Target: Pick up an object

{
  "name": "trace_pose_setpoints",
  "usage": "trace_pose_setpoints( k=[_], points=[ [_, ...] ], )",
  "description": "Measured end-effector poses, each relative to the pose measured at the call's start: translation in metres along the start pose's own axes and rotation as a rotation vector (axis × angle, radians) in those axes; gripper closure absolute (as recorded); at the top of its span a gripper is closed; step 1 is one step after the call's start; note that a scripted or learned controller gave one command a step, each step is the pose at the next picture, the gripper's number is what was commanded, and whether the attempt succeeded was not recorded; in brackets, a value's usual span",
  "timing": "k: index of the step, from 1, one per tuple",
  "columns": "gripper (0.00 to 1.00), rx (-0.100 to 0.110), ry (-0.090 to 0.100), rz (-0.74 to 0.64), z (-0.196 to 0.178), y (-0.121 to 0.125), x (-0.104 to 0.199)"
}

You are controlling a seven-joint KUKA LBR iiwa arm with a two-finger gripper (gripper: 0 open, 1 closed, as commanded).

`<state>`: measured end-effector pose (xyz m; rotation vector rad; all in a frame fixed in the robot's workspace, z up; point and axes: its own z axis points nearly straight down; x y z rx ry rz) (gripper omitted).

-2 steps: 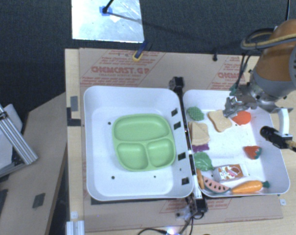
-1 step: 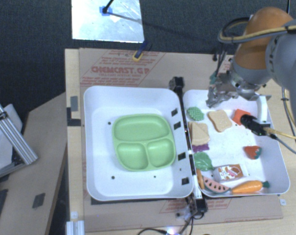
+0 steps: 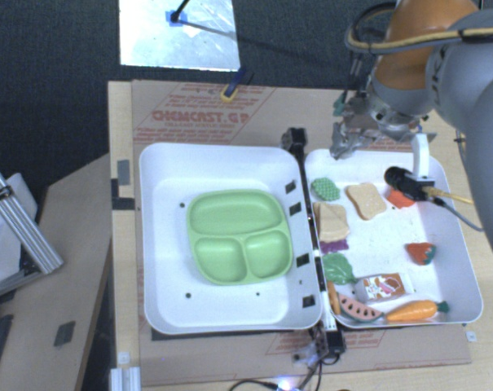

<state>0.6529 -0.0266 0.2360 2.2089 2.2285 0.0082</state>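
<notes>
My gripper (image 3: 344,148) hangs over the far left corner of the right bin (image 3: 466,275), above the bin floor and clear of the toys. Nothing shows in it. Just below it lie a green round leaf piece (image 3: 326,189) and a tan bread slice (image 3: 366,199). A toast sandwich (image 3: 332,219) sits by the bin's left wall, with a green lettuce piece (image 3: 338,267) below it. A red strawberry (image 3: 421,252) lies to the right. Along the near edge are a small carton (image 3: 383,286), a watermelon slice (image 3: 358,308) and an orange carrot (image 3: 413,309).
The left bin (image 3: 160,218) holds a green divided plate (image 3: 238,236). A red-orange toy (image 3: 402,199) lies near the right bin's far side. The grey arm with its orange band (image 3: 417,39) reaches in from the upper right. A shiny sheet (image 3: 179,23) lies beyond the bench.
</notes>
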Motion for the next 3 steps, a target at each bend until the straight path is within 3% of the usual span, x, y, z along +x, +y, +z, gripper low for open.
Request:
trace_pose_setpoints(
  k=[1, 2, 3],
  points=[
    [1.0, 0.004, -0.001, 0.003, 0.008, 0.002, 0.009],
    [1.0, 0.003, -0.002, 0.008, 0.016, 0.01, -0.003],
    [1.0, 0.003, -0.001, 0.005, 0.002, 0.005, 0.001]
  ],
)
